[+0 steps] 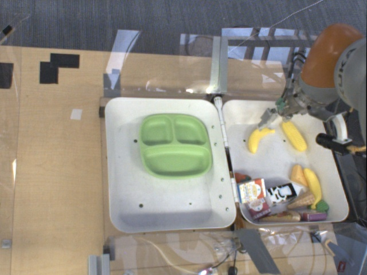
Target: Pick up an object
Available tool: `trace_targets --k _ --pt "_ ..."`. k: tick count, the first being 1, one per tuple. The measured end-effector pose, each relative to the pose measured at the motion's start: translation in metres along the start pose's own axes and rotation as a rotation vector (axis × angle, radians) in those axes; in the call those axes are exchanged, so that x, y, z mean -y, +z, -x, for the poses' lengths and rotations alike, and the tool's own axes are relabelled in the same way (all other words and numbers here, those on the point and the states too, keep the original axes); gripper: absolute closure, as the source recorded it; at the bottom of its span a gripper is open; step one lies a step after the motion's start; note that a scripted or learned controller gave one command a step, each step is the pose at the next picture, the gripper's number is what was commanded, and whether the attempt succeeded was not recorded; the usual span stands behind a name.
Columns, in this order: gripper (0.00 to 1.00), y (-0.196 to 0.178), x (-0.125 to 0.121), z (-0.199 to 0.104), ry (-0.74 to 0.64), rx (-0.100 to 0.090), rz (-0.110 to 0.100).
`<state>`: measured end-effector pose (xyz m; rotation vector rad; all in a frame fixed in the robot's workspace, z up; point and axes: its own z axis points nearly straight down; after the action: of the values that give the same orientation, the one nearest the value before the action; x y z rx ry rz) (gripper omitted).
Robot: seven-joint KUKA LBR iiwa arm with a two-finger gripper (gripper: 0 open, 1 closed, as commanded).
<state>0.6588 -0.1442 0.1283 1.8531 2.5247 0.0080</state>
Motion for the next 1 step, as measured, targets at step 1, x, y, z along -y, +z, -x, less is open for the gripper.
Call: trace_targets --k 1 --pt "0.0 0.0372 0.0262 -0.0473 -0.028 0.0 0.004"
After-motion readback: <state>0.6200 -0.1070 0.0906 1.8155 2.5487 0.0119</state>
